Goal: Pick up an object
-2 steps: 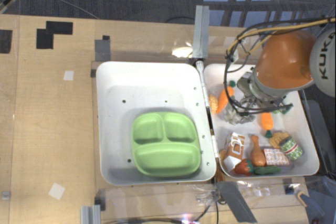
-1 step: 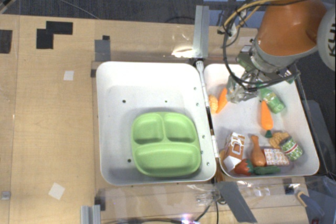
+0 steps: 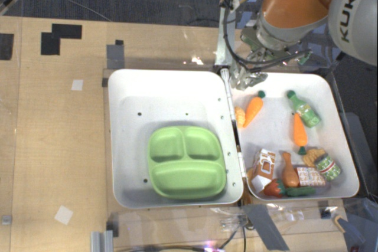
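My gripper hangs over the far left corner of the right bin, under the orange wrist band. Just in front of it lies a carrot, apart from it, with a small orange piece beside the bin's left wall. Further right are a green bottle and a second carrot. In the bin's near part, several toy foods are heaped: a snack box, a brown drumstick, a green can and a red piece.
The left bin holds a green divided plate in its near half. The two bins meet at a thin wall. The wooden bench stretches to the left. Cables loop above the wrist.
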Robot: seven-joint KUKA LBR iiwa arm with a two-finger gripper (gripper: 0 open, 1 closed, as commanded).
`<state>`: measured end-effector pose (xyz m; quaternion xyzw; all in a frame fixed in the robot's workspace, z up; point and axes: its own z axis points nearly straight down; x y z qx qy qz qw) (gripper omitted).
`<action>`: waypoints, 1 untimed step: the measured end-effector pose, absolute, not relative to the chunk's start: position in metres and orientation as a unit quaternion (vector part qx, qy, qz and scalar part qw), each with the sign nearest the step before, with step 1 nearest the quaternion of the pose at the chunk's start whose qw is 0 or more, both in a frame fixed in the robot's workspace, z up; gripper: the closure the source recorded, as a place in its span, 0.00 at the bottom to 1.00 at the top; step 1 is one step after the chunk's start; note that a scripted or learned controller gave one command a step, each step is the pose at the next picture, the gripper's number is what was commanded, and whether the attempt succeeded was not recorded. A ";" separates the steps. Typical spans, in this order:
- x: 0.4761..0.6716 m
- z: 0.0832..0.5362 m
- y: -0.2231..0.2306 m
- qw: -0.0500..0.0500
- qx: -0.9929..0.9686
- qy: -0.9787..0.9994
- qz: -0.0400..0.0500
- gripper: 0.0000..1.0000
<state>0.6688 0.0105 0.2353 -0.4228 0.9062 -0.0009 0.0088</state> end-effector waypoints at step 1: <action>0.671 0.248 0.008 0.013 -0.420 0.907 -0.002 1.00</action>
